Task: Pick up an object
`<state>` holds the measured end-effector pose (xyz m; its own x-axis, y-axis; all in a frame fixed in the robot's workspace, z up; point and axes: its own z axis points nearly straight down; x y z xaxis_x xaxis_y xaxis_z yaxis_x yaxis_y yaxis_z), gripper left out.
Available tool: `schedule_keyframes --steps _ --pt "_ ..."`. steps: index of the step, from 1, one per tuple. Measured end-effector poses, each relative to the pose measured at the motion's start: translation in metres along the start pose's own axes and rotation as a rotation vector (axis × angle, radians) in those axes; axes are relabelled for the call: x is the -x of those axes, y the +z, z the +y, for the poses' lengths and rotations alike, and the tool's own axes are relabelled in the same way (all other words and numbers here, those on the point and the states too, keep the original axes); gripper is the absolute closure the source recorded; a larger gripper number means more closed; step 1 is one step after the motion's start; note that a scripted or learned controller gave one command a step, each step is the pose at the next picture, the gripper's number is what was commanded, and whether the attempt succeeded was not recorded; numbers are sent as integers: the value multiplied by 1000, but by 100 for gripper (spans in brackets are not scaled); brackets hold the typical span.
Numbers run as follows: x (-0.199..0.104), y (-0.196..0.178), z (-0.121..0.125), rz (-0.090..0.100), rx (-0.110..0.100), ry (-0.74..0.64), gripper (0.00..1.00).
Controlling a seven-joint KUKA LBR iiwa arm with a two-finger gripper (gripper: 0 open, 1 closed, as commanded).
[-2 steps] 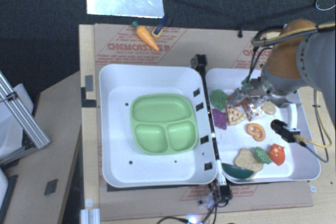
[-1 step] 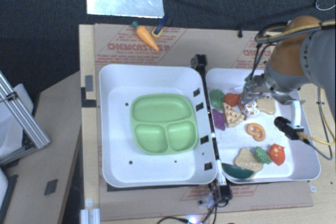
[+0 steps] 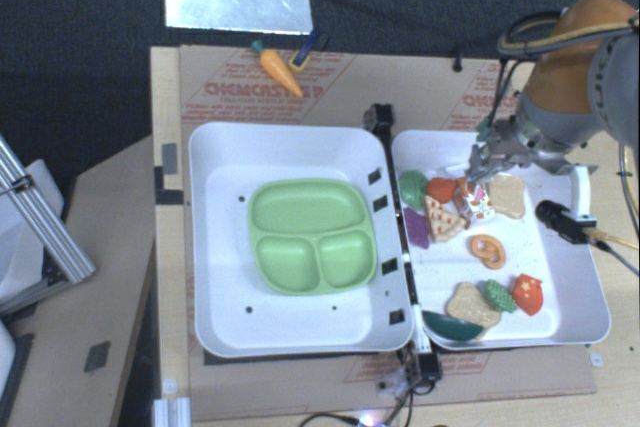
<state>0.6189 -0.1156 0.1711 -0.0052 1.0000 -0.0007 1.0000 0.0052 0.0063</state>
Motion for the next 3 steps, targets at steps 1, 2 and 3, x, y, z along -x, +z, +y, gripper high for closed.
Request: schedule_keyframes --steps 1,2,3 --pt "0 -55 2 -1 1 -1 100" --pt "-52 -61 8 2 -3 -5 100" --pt "-112 -56 30 3 -2 -6 100"
